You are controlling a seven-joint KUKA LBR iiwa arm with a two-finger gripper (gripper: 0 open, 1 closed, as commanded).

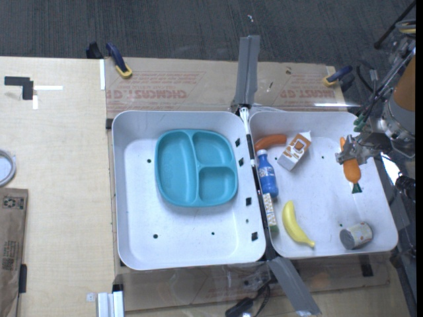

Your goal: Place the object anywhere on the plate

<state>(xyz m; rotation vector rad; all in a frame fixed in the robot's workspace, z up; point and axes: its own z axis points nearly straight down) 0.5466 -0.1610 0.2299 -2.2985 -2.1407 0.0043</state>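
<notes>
A teal divided plate lies in the left bin, toward its back. At the right side of the right bin, my gripper is down over an orange carrot. The carrot's orange body sticks out on both sides of the fingers, and its green tip points toward the front. The gripper is shut on the carrot near its middle. I cannot tell whether the carrot is lifted off the bin floor.
The right bin also holds an orange sausage, a small carton, a blue bottle, a banana and a grey can. A raised divider separates the two bins. Cables hang at the far right.
</notes>
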